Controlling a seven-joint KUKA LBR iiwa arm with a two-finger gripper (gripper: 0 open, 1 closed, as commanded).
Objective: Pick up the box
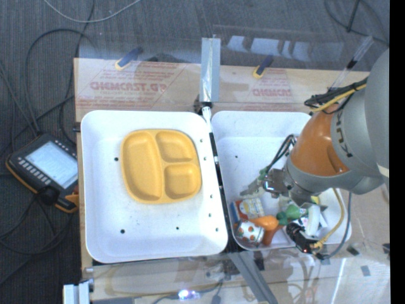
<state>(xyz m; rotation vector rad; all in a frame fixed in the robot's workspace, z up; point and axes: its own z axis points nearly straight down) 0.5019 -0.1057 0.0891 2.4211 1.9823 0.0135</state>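
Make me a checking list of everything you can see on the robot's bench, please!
Surface: two white bins side by side, left bin and right bin, on a bench with printed sheeting.
Job's things: a small box-like packet lies in the right bin; I cannot tell if it is the box.
Clutter: a yellow divided tray sits in the left bin; a toy carrot, a round patterned toy and other small toys crowd the right bin's near corner.
Hand: hand low over the toy pile; what it grips is hidden.
Cables: black and white cables on the floor.
Surroundings: a handheld screen controller on the grey carpet, left.
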